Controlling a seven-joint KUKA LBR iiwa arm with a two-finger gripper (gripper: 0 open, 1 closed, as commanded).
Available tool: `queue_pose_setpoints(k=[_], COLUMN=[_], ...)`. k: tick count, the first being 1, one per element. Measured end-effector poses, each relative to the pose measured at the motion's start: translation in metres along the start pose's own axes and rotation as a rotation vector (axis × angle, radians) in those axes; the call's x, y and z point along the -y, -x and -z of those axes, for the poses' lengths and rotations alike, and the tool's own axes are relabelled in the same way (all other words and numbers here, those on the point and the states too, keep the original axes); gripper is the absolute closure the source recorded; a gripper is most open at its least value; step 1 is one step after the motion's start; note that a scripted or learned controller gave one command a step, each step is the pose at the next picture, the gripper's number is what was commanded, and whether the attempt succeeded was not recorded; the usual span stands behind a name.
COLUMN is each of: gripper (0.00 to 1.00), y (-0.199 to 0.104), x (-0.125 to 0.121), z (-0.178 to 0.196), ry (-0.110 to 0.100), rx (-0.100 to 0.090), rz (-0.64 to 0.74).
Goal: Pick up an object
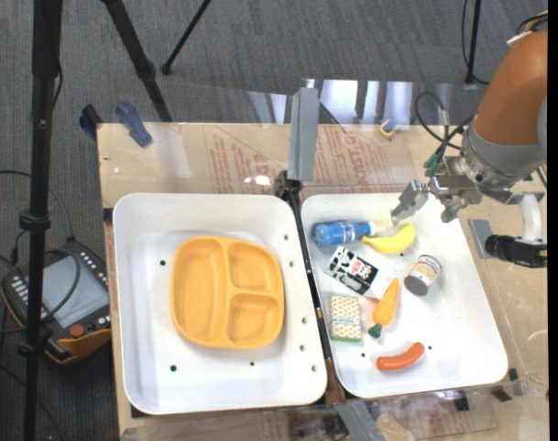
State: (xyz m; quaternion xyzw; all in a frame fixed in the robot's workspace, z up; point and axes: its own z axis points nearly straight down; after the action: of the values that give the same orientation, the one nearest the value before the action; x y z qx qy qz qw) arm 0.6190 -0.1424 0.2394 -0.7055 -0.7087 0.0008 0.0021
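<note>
We note candidate objects clustered in right white bin: yellow plastic banana, blue bottle lying on side, black-and-white carton, small metal can, orange carrot, green-edged packet, red sausage. Two-finger gripper hovers above bin's far edge, near banana, jaws spread, nothing between them. We judge approach step; next move calls for descent onto one item. Open floor lies along bin's right side. Left bin holds yellow divided tray.
</note>
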Motion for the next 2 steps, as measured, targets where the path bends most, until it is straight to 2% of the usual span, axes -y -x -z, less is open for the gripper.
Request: queue_pose_setpoints(k=[1, 2], gripper=[0.00, 0.00], y=[-0.019, -0.009], x=[0.003, 0.064], z=[-0.131, -0.154], ry=[0.003, -0.001], rx=[0.000, -0.001], rz=[0.008, 0.139])
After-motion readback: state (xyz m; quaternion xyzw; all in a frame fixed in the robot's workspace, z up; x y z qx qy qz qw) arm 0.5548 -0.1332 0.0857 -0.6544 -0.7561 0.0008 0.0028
